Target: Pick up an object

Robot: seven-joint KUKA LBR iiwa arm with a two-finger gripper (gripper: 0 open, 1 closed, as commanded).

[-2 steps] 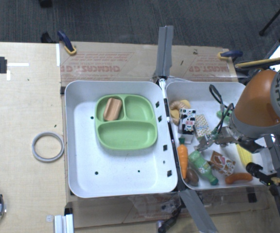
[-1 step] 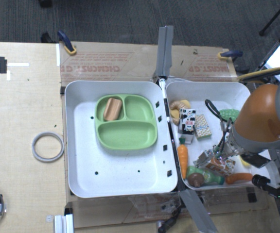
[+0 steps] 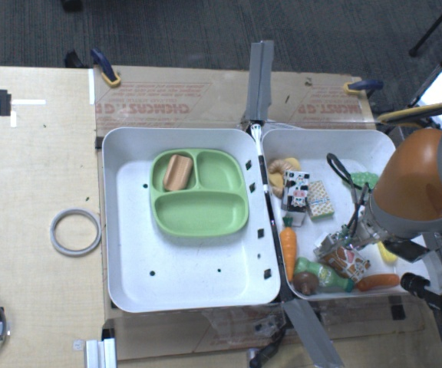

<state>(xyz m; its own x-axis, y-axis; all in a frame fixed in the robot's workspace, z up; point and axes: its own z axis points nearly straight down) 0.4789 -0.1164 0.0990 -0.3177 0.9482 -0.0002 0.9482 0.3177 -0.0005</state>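
1. We see the gripper (image 3: 342, 245) low in the right bin (image 3: 324, 140), over a small printed packet (image 3: 351, 264) among toy foods.
2. We cannot tell its finger state.
3. A carrot (image 3: 288, 249) lies nearby.
4. The left bin (image 3: 183, 282) holds a green divided plate (image 3: 200, 213).

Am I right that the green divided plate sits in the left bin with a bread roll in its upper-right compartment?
Not quite. In the camera view the green divided plate does sit in the left bin, but the bread roll lies in its upper-left compartment.
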